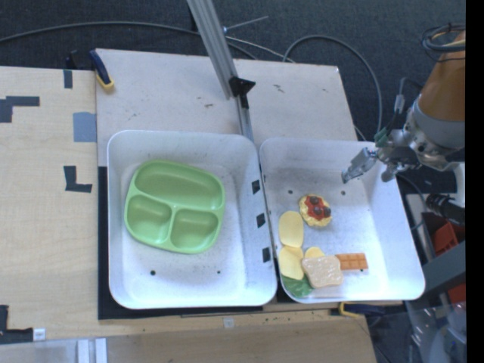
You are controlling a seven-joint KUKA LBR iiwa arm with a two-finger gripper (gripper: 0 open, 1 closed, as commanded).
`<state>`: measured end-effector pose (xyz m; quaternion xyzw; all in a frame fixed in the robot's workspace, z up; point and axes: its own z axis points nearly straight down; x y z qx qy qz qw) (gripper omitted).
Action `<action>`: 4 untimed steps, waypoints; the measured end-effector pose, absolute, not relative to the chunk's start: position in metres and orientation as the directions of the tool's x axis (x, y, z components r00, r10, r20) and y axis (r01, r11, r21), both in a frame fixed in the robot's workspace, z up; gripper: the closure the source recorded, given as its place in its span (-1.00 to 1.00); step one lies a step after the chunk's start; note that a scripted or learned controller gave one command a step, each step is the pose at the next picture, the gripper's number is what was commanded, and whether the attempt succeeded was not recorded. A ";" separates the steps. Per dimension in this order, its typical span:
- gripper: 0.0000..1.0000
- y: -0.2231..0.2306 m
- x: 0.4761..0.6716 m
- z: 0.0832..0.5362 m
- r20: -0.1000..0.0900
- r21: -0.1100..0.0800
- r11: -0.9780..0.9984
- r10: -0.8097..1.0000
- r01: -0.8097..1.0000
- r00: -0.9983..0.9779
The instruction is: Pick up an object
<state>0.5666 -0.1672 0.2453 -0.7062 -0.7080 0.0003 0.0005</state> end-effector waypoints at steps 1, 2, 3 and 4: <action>-1.00 -0.167 0.567 0.245 0.001 -0.001 0.003 1.000 1.000 -0.003; -1.00 -0.166 0.568 0.202 0.000 -0.006 0.002 1.000 1.000 -0.002; -1.00 -0.158 0.570 0.154 0.000 -0.006 0.002 1.000 1.000 -0.002; -1.00 -0.159 0.558 0.102 0.001 -0.008 0.001 1.000 1.000 -0.001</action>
